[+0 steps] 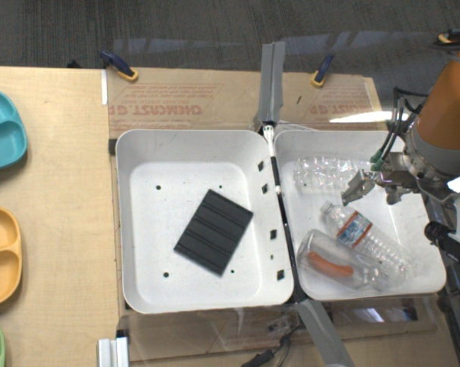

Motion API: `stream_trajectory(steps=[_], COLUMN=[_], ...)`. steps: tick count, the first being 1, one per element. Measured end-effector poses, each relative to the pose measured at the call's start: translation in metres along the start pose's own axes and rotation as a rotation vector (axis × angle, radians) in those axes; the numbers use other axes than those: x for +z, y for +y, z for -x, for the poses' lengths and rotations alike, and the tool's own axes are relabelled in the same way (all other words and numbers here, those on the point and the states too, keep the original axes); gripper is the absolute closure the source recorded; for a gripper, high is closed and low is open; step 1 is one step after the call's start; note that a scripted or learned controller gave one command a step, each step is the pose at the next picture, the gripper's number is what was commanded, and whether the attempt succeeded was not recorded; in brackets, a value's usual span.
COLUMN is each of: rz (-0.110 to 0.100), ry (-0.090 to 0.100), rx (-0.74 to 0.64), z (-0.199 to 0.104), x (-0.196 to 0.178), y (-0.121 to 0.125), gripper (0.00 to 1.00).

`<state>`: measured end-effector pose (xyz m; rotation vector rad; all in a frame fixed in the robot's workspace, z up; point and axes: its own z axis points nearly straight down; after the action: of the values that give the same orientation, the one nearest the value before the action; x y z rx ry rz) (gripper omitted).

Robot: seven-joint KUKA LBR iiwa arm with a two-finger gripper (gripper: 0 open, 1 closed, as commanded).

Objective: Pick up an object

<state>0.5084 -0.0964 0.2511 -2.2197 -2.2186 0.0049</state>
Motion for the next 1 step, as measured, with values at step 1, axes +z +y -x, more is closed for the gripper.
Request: stream_trajectory(steps=[1], rz=[0.001], ry=[0.000], rx=[0.049], z=[0.0379], x=[0.0464], y=[0.0071], gripper=[0.00])
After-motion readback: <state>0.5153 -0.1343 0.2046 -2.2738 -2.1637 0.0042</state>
